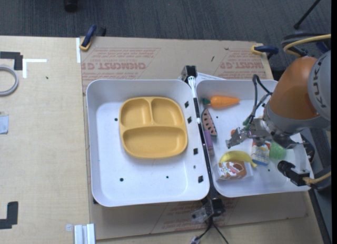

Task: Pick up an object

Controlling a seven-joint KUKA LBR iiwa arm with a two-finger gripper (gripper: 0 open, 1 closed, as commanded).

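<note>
My gripper (238, 135) hangs low in the middle of the right bin (231, 184), reaching in from the right under the grey and orange arm (298, 96). Just below it lies a yellow banana (235, 157) on a small brown-and-white packet (233, 170). To its right, partly under the wrist, are a white-and-red item (260, 153) and a green piece (277, 152). An orange carrot (223, 101) lies at the bin's far side. A watermelon slice (209, 122) and a purple stick (208, 143) lie along the left wall.
The left bin (105, 179) holds a yellow divided plate (153, 127). Clips join the two bins along their shared wall (198, 132). Cables run from the arm over the right bin's far right. Cardboard lies under both bins.
</note>
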